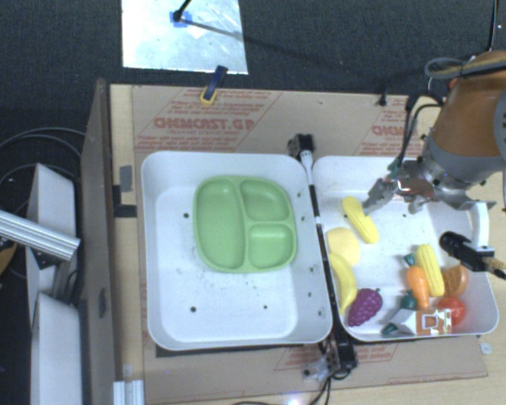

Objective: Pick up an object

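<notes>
I have the arm (476, 116) reaching in from the right, over the far part of the right bin (346, 169), with the gripper (388, 191) low above the bin floor and its fingers apart, nothing between them. The closest candidate is the yellow corn cob (359, 218), lying on a slant just near and left of the fingertips, apart from them. Near of it sit a pale yellow round fruit (344, 245) and a banana (346, 283), touching or nearly so; the purple grapes (365, 305) lie at the near edge. Over to the right, a carrot (417, 285), a second corn (429, 268) and an orange piece (454, 280) crowd together, a poor target in my view. The left bin (164, 251) holds a green divided plate (243, 224), not relevant here. My judgement: go for the lone cob. To do it well I would turn the wrist so the fingers straddle its short axis, centre over its middle, descend until the tips pass its widest part, then close. Main risk: a finger landing on top and rolling it toward the divider.
</notes>
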Robot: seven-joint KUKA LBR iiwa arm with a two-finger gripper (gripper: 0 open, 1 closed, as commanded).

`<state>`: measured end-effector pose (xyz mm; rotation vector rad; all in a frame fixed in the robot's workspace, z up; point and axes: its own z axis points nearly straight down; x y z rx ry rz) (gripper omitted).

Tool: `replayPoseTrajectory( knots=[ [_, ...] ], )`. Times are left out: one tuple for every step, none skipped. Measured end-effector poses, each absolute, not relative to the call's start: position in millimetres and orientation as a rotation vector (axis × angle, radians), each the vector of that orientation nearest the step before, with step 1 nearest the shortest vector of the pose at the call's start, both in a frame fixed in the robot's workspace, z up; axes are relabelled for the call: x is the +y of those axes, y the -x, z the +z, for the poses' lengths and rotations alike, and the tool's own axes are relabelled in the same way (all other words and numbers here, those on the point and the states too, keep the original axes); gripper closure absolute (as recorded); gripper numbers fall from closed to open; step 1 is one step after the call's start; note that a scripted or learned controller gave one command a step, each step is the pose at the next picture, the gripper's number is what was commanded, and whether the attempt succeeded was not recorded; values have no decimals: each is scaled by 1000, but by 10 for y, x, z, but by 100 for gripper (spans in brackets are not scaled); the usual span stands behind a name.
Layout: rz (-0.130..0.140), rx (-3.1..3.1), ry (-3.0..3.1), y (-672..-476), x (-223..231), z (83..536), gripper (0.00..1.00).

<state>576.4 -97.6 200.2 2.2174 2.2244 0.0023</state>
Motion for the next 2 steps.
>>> replayPoseTrajectory(
  knots=[
    [-1, 2229, -2216, -5991, -902, 799, 0],
    [4, 2224, -2215, -5999, -911, 963, 100]
  ],
)
